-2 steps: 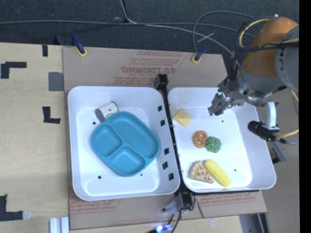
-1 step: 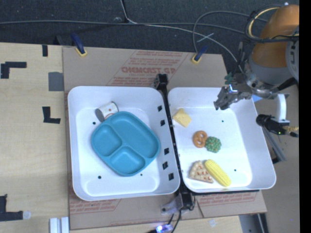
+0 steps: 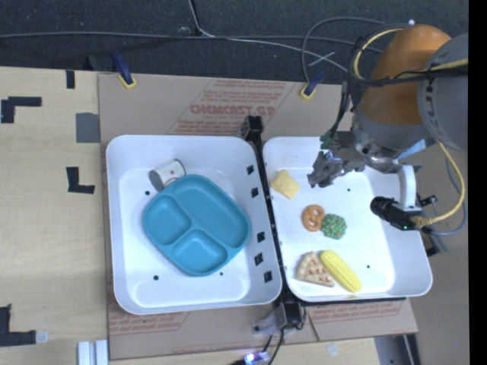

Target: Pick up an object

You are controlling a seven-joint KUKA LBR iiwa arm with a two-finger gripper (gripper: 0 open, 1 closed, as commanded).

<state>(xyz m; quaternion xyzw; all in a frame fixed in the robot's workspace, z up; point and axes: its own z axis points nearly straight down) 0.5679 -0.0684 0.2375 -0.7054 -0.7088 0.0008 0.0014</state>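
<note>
In the right bin (image 3: 380, 226) lie a pale yellow cheese wedge (image 3: 286, 184), a brown pretzel (image 3: 312, 217), a green broccoli floret (image 3: 333, 226), a waffle-patterned slice (image 3: 313, 269) and a yellow corn cob (image 3: 341, 271). My gripper (image 3: 323, 172) hangs over the upper part of this bin, just right of the cheese wedge and above the pretzel. Nothing shows between its dark fingers. The orange band of the arm (image 3: 403, 59) rises at the upper right.
The left bin (image 3: 129, 272) holds a blue divided plate (image 3: 195, 223) and a small grey and white cup (image 3: 167, 174) lying on its side at the upper left. A black divider (image 3: 262, 204) runs between the bins. Cables loop around the arm at the right.
</note>
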